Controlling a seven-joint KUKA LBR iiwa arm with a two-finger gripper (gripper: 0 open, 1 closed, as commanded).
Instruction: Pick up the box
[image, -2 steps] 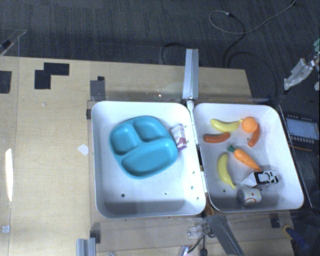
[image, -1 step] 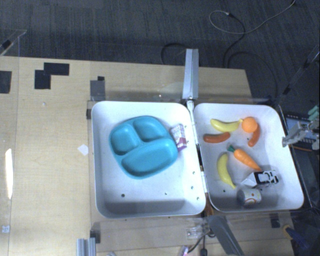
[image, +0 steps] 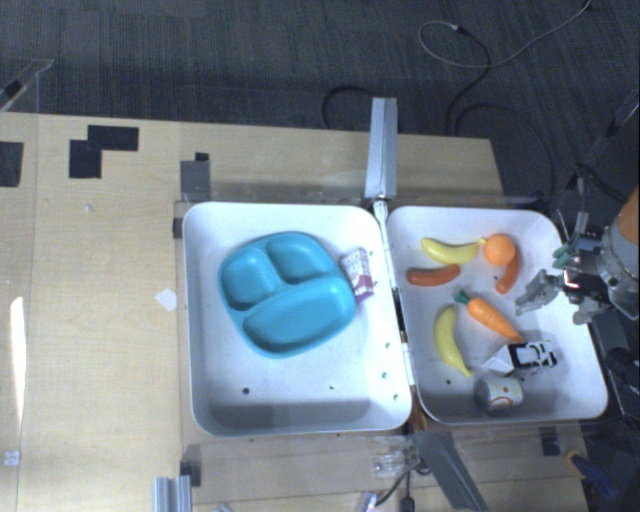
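A small white and pink box lies in the left bin, leaning against the right rim of a blue divided plate. My gripper hangs over the right edge of the right bin, well away from the box. Its two fingers stand apart with nothing between them, and a carrot lies just to their left.
The right bin holds two bananas, an orange, a red sausage, a small black and white item and a grey can. A metal post rises behind the divider between the bins.
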